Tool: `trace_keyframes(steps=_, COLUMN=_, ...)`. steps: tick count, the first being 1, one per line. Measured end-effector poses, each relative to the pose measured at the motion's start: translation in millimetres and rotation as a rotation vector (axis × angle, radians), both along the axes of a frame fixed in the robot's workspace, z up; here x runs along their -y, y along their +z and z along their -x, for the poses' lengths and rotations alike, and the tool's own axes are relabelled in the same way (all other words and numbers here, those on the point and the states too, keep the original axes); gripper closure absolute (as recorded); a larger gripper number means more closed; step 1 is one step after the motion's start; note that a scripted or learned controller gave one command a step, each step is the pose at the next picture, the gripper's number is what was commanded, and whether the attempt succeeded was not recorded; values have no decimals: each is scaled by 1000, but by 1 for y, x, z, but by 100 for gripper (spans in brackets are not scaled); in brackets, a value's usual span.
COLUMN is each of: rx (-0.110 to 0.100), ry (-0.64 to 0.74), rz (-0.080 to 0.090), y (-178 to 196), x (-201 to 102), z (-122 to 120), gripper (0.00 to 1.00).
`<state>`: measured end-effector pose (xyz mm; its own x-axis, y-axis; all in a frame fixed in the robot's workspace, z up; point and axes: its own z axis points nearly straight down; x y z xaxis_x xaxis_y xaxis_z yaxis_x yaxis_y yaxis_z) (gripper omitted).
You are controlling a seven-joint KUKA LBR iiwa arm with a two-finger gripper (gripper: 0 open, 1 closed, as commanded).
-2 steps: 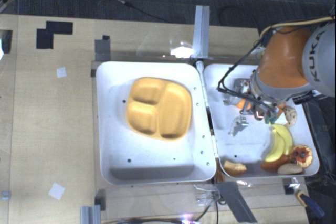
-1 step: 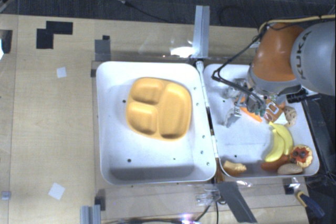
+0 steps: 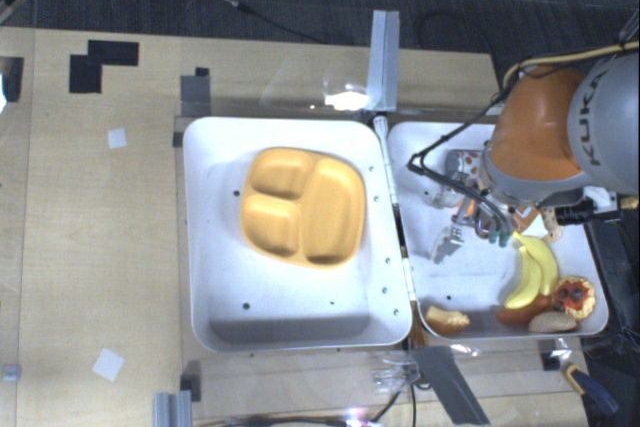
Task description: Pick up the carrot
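Note:
The carrot (image 3: 467, 212) shows as a small orange sliver with a green tip in the right bin (image 3: 425, 150), mostly hidden under the wrist. My gripper (image 3: 455, 233) hangs low over the middle of that bin, right against the carrot. The grey and orange arm covers most of it. Whether the carrot is held cannot be made out.
A banana (image 3: 530, 270) lies just right of the gripper. A red-orange fruit (image 3: 576, 295), a beige piece (image 3: 552, 322) and a small tan item (image 3: 447, 320) sit along the bin's near wall. The left bin (image 3: 215, 215) holds a yellow divided plate (image 3: 303, 205).

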<state>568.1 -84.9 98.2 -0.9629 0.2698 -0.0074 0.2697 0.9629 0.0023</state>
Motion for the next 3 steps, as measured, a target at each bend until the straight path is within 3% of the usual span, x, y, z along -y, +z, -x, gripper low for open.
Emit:
trace_keyframes(steps=1, rx=11, ry=-56, rz=1, y=-8, x=0, z=47, gripper=0)
trace_keyframes(steps=2, rx=3, ry=-727, rz=-6, y=-10, x=38, z=-47, gripper=0)
trace_keyframes(steps=3, rx=1, ry=-856, rz=-6, y=-11, x=14, z=-93, gripper=0)
